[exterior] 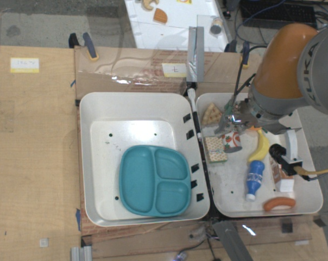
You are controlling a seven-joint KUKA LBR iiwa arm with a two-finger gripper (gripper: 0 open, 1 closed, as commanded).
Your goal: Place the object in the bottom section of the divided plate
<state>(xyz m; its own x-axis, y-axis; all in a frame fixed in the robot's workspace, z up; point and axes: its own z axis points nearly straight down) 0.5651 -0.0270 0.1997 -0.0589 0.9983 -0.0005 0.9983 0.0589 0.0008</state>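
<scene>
Gripper (pixel 233 122) sits low in the right bin (pixel 310 200), can't tell its grip; banana (pixel 258 147) just right, plate (pixel 155 181) far left.

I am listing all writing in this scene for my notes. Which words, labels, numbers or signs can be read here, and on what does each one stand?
"KU": large dark letters on the grey arm casing, cut off at the picture's edge.
Pale yellow paper label on the wooden bench: writing too small to read.
White paper label on the brown cardboard: mark too blurred to read.
Blue plastic bottle: label unreadable.
</scene>
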